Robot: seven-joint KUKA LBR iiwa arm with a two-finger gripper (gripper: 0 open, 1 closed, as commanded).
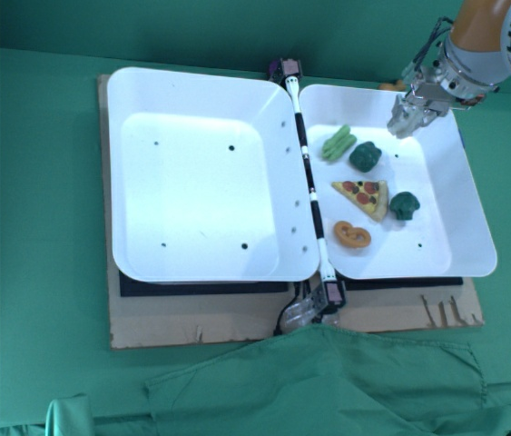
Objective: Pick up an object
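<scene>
We see two bins, the left bin (pixel 202 175) and right bin (pixel 446 216), in smooth white plastic with a slight sheen. Under them sits a flat brown cardboard sheet (pixel 228 327), matt with ragged edges. The green cloth (pixel 328 384) over the bench is matt and wrinkled. The gripper (pixel 409 116) looks like dull grey metal. The pizza slice (pixel 364 194) and pretzel (pixel 352 235) look like matt toy plastic.

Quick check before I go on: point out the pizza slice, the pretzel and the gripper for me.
pizza slice (pixel 364 194): camera view, middle of the topped face.
pretzel (pixel 352 235): camera view, its orange body.
gripper (pixel 405 127): camera view, its lower tip above the right bin.
</scene>
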